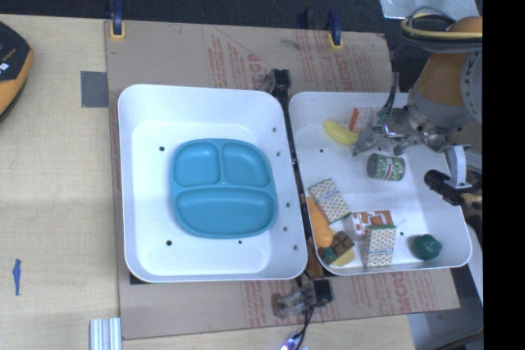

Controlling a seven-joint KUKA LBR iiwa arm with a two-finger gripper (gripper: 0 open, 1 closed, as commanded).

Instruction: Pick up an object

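My gripper (384, 147) hangs over the back part of the right bin (414, 205), its fingers spread open and nothing between them. Just in front of it lies a small green can (385, 168) on its side. A yellow banana (338, 132) and a small red box (355, 119) lie to the gripper's left. Nearer the bin's front sit an orange carrot (320, 225), a checkered packet (328, 197), a brown-and-white carton (371, 221), a checkered box (379, 246) and a dark green round object (425, 247).
The left bin (131, 176) holds a blue divided plate (223, 187). The arm's grey and orange body (447, 82) looms over the right bin's back right corner. A black fitting (447, 186) juts over its right rim.
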